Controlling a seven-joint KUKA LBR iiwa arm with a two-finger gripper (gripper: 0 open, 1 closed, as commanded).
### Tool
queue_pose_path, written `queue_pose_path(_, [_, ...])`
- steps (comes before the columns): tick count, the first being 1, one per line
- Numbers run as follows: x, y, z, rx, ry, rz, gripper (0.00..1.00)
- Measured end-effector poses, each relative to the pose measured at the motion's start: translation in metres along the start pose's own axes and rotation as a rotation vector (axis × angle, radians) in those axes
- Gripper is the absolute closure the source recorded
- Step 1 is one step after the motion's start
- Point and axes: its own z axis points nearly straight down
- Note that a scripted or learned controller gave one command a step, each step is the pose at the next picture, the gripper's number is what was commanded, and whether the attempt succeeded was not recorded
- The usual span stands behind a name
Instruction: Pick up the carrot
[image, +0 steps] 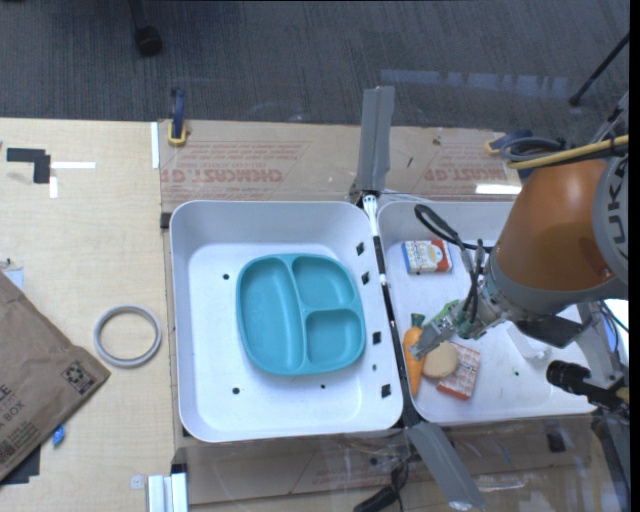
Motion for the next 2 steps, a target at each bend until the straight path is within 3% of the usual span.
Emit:
queue_pose_path(1, [-0.035,0.030,0.000,0.000,-0.001,0.077,0.00])
queue_pose_path(2, [0.007,0.040,0.000,0.001,0.000,-0.086,0.00])
